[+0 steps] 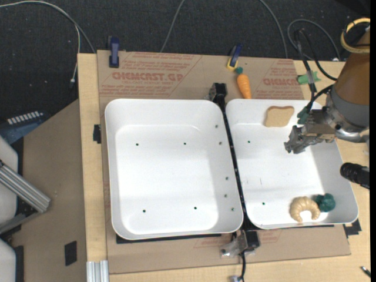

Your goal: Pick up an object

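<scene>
In the right bin [276,175] a tan slice of toy bread [278,116] lies near the far wall. A pale croissant [305,208] and a small dark green piece [325,202] sit together at the near right corner. My gripper [294,144] hangs over the bin's right part, just right of and nearer than the bread, well above the croissant. Nothing shows between its dark fingers.
The left bin [170,169] stands beside the right one. An orange toy carrot [243,84] lies on the cardboard behind the bins, near a blue and yellow clamp [234,56]. Another blue clamp [113,51] grips the far left edge. Cables trail across the back.
</scene>
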